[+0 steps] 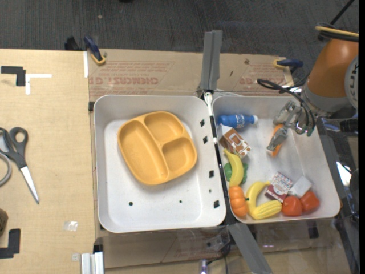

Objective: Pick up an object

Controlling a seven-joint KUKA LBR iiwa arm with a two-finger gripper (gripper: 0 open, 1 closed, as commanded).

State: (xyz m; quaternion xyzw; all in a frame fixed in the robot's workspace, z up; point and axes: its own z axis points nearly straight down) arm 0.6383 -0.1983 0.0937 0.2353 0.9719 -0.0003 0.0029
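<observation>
My gripper (293, 121) hangs over the far right part of the right bin (328, 170), below the arm's orange band (336, 61). Just left of and below it, a small orange carrot-like piece (275, 141) lies tilted, close to the gripper or touching it. A blue bottle (236, 119) lies at the bin's far left. A brown and white box (235, 142), a yellow banana (232, 158) and a green pepper (236, 173) line the left wall.
Along the right bin's near edge sit an orange fruit (238, 201), yellow pieces (266, 210), a red tomato (292, 206) and a red-white packet (279, 184). The left bin (108, 210) holds a yellow divided plate (158, 147). Scissors (20, 158) lie far left.
</observation>
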